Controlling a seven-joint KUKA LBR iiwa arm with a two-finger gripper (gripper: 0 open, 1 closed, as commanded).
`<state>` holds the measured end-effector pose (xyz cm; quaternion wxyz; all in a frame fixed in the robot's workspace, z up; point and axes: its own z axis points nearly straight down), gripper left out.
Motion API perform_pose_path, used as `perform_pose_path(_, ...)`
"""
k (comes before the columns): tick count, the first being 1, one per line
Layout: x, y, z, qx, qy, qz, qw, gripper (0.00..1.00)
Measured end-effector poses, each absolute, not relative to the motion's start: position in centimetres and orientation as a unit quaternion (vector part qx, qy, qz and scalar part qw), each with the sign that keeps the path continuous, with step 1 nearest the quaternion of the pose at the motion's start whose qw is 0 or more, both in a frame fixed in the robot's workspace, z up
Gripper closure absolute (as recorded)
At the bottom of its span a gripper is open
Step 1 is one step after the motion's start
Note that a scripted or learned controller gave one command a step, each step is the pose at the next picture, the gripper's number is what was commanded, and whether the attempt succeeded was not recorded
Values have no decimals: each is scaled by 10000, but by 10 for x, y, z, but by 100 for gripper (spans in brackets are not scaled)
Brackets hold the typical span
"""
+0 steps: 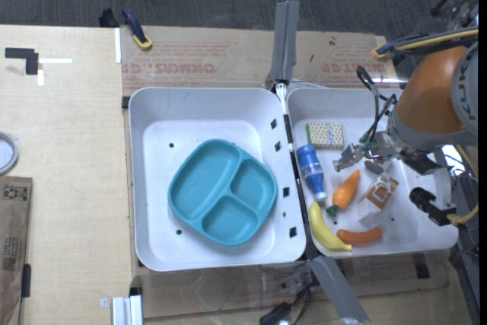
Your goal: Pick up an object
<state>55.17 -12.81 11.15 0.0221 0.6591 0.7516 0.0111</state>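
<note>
Worktop (61, 164) of pale wood carries two shallow white bins side by side. The left bin (144, 164) holds a blue divided plate (222, 192), which lies tilted near the middle, with free white floor all around it and the most room along the far wall.

The right bin (335, 99) is crowded. A blue bottle (311, 171) lies just beside the shared wall between the bins. A yellow banana (326, 231) lies along the near left corner, close to the rim. An orange carrot (345, 189) stands slanted in the middle, and a red-orange sausage-shaped piece (360, 237) lies near the banana's end, close to the near wall. A small speckled sponge block (326, 135) sits toward the far wall, with bare floor around it. A small brown and white box (381, 192) lies right of the carrot.

The arm's orange band (430, 99) hangs over the far right part of this bin. The gripper (351, 156) points left, above the carrot and near the sponge block; its fingers look a little apart and nothing is seen between them. Open floor remains mostly at the right near corner.
</note>
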Motion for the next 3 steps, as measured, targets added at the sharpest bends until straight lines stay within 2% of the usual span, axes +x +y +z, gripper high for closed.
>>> perform_pose_path(1,500,-113,101,6613,7500,59,107,0)
perform_pose_path(2,501,-116,110,6632,7483,56,125,100)
perform_pose_path(3,514,-45,248,6772,7358,-11,0,100)
